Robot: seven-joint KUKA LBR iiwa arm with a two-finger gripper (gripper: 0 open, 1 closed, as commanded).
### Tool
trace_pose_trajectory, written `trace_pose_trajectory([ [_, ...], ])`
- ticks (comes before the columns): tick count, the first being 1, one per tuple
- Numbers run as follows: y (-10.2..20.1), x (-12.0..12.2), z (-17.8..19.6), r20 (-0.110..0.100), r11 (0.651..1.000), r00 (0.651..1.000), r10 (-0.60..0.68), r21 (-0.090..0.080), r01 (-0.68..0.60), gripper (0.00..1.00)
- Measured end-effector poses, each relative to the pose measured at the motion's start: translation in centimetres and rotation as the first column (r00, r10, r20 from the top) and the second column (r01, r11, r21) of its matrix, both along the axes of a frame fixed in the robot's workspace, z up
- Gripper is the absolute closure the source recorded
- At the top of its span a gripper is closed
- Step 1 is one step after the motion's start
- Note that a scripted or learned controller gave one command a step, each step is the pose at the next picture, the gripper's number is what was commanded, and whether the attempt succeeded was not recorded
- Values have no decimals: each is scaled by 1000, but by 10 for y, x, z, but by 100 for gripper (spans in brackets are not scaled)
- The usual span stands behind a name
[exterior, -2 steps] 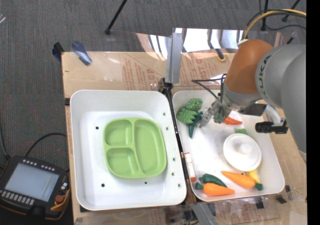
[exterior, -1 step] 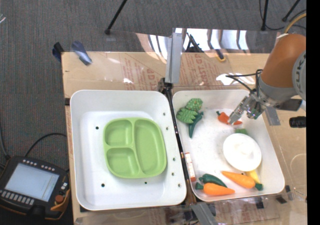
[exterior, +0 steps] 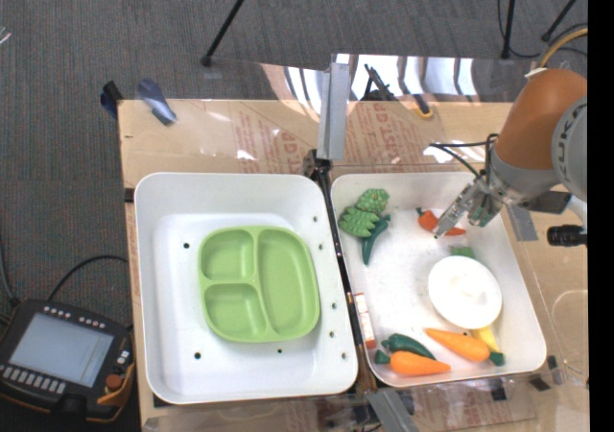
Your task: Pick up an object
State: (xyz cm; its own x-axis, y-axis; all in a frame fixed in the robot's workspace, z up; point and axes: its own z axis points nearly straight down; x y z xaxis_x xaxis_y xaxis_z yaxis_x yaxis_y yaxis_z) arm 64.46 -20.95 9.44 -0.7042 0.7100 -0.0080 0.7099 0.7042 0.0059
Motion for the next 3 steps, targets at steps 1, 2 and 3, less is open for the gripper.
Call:
trace_pose_trajectory([
  [1,7,-5,-9,-14,982,982,-191,3,191,0],
  [2,8,-4,0,-15,983,983,-183,2,183,100],
  [3,16,0,15,-11,898,898,-441,1,441,100],
])
